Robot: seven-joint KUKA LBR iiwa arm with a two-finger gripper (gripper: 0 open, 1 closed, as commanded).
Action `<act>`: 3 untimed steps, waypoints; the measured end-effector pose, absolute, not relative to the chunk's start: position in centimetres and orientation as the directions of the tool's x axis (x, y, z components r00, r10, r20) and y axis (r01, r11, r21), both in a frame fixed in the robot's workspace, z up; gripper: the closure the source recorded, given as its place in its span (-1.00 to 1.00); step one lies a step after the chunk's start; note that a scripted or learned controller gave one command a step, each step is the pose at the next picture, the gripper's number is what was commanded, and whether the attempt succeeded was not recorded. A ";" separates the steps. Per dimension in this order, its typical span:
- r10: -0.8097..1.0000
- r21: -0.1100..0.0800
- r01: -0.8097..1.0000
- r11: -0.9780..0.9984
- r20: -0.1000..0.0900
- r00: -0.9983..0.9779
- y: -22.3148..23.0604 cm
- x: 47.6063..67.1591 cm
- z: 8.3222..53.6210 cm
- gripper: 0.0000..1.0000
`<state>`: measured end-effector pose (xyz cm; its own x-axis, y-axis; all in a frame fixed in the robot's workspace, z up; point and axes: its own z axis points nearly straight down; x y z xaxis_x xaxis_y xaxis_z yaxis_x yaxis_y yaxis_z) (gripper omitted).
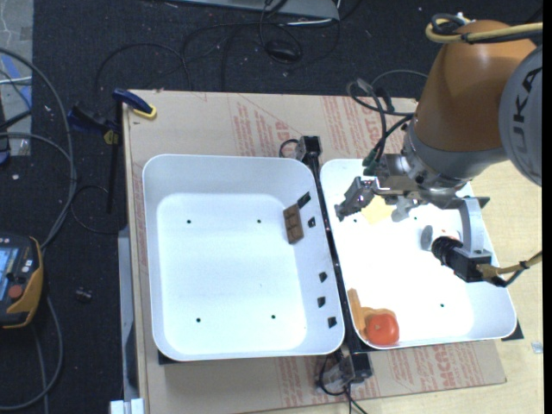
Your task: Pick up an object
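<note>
Loose objects in the two bins

A red, tomato-like ball sits at the lower left corner of the right bin, touching an orange stick-shaped piece that runs up along the bin's left wall. A pale yellow object lies near the bin's upper left. In the left bin, a small brown block rests tilted by the right wall.

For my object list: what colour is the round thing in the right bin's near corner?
Red-orange ball, seen best in the camera view.

Two-finger gripper over right shallow white bin; round red-orange object nearer the camera; left shallow white bin to its left.
</note>
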<state>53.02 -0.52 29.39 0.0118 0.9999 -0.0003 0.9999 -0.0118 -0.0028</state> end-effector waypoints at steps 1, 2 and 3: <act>1.000 0.000 1.000 -0.010 0.000 0.010 -0.5 53.1 29.5 -1.00; 1.000 0.001 1.000 0.001 0.000 -0.001 0.1 57.4 30.3 -1.00; 1.000 0.001 1.000 0.003 0.000 -0.003 3.2 59.5 31.9 -1.00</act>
<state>59.48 3.23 31.86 -0.0029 1.0000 0.0004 1.0000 0.0029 0.0012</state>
